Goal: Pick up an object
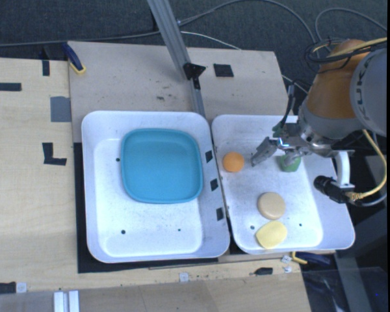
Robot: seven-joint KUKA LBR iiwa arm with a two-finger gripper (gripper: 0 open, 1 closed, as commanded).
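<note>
Bench [26, 174]: pale wood, with dark tape marks toward the left of the frame and two white bins side by side at the centre.
Yellow piece [271, 234]: lowest in the right bin [331, 229], near its bottom rim, a soft yellow rounded lump.
Beige disc [271, 205]: just above the yellow piece, touching or almost touching it, lying flat on the bin floor.
Left bin [101, 194]: left of centre, holding a blue square plate [161, 165] with rounded corners that lies flat in its upper half.
Orange ball [233, 162]: at the left side of the right bin, close to the wall between the two bins, apart from the beige disc.
Green object [290, 162]: right of the orange ball in the upper middle of the right bin, partly hidden under the claw.
Claw [272, 149]: low over the right bin, between the orange ball and the green object; one dark finger [261, 152] juts left toward the ball, with nothing seen between the fingers. Whether it is spread or clenched, I cannot tell.
Arm [341, 96]: grey with an orange band, entering from the right of the frame, cables looping round it.
Metal rail [175, 38]: slants from the top of the frame down to the gap between the bins.
</note>
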